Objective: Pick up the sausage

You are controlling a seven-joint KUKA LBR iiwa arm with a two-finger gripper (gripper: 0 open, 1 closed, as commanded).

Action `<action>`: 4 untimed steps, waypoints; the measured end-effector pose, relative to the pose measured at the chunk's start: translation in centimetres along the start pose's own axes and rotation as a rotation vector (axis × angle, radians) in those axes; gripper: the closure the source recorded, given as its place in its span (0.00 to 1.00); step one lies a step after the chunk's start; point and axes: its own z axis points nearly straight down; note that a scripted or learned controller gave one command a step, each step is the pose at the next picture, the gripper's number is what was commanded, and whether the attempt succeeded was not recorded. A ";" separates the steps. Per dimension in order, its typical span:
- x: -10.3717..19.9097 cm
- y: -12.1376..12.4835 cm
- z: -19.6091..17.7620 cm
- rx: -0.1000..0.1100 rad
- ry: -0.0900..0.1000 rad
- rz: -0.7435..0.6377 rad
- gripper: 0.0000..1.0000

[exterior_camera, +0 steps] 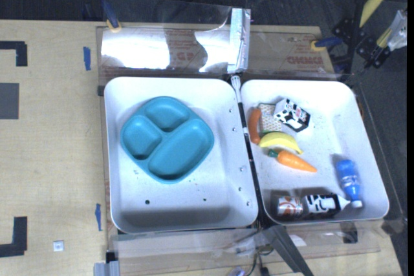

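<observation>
Two white bins on the wooden surface [45, 158], sausage in the right-hand one

Left bin [223, 200]: one blue divided plate [167, 138], set near the middle, three compartments facing up. Right bin [336, 97]: sausage [255, 124], reddish-brown, lying lengthwise just beside the bin's left wall in the far half, its lower end touching the banana [280, 141]; a black-and-white cow-patterned carton [291, 115] just right of the sausage, tilted; an orange carrot [294, 161] just in front of the banana, tip pointing right; a blue bottle [348, 179] near the right wall, well apart from the sausage; a bottle with a black-and-white label [314, 203] lying on its side along the near wall. Clear plastic sheeting [168, 42] stands behind the left bin
</observation>
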 end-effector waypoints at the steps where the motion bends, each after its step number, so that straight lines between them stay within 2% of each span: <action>1: 1.9 0.7 3.0 0.001 0.001 0.086 1.00; 2: 3.6 1.8 9.0 0.000 0.002 0.188 1.00; 3: -0.1 0.2 0.0 -0.004 -0.002 -0.023 1.00; 4: -1.4 0.0 14.3 -0.002 0.000 -0.024 1.00</action>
